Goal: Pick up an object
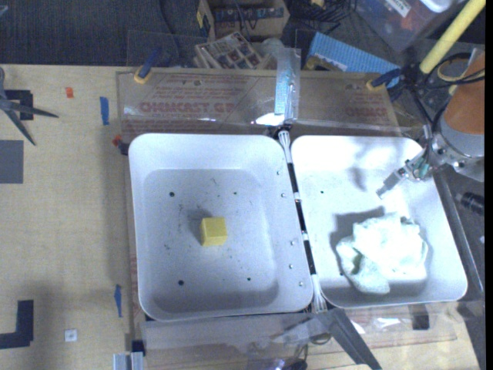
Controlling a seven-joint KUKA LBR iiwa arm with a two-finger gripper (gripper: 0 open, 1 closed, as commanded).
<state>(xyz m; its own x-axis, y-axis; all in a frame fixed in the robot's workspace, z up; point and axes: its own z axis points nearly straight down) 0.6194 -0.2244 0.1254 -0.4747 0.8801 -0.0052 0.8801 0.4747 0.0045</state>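
We are hovering our gripper (394, 180) above the right bin (454, 284), near its far right side, whether spread or closed we cannot tell, while the crumpled white cloth (385, 253) and the yellow block (214, 231) are lying ungrasped.
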